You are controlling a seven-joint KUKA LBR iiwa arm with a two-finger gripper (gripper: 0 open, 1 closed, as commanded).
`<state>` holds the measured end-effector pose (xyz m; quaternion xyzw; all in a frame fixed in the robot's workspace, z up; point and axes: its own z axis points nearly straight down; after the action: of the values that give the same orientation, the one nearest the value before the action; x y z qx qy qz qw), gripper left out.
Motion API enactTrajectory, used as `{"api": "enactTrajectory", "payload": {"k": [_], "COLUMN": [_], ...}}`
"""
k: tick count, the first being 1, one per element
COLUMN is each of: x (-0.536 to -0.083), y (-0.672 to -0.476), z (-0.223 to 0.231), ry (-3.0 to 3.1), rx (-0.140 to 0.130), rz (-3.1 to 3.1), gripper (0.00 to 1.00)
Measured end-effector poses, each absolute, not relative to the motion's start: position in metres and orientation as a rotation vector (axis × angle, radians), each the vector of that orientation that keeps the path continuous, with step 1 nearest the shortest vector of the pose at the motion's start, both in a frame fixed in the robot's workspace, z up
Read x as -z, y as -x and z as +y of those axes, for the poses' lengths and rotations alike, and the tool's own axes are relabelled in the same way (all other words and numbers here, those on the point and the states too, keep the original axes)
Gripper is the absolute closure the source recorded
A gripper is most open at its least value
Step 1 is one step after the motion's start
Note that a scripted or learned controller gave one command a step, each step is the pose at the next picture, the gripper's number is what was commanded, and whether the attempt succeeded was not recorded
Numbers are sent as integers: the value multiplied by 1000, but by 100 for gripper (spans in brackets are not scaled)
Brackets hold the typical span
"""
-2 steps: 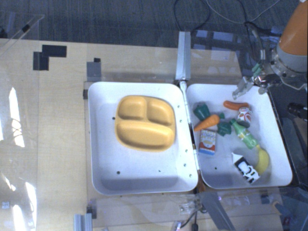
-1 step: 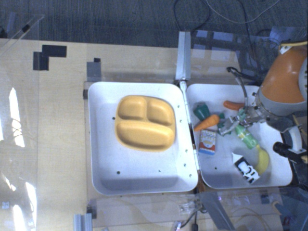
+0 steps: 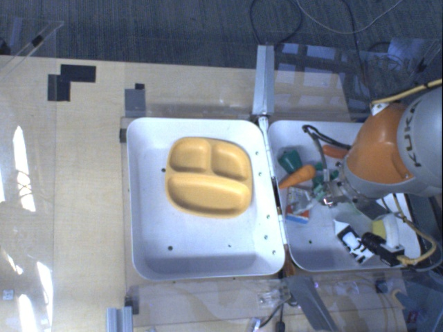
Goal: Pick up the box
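In the right bin (image 3: pixel 311 254), a small pale box (image 3: pixel 299 206) with a red and blue edge lies near the left wall. My gripper (image 3: pixel 324 187) hangs low just right of it, under the arm's orange band (image 3: pixel 379 152). The arm's bulk covers the spot where the gripper meets the box, so I cannot make out contact. A second, black-and-white box (image 3: pixel 354 241) lies flat toward the bin's front right, apart from the gripper.
An orange carrot-shaped piece (image 3: pixel 299 176) and a green item (image 3: pixel 289 160) lie just behind the pale box. A yellow object (image 3: pixel 383 225) sits by the right wall. The left bin (image 3: pixel 149 254) holds a yellow divided tray (image 3: pixel 208 176). Cables run behind the bins.
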<state>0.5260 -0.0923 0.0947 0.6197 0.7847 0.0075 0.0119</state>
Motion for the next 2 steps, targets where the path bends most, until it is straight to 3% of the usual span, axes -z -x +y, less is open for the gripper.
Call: {"api": "enactTrajectory", "payload": {"k": [1, 2], "x": [-94, -107], "y": [-550, -554], "z": [-93, -91], "ry": [-2203, -2195], "rx": [-21, -36], "rz": [2223, 2221], "gripper": [0, 100]}}
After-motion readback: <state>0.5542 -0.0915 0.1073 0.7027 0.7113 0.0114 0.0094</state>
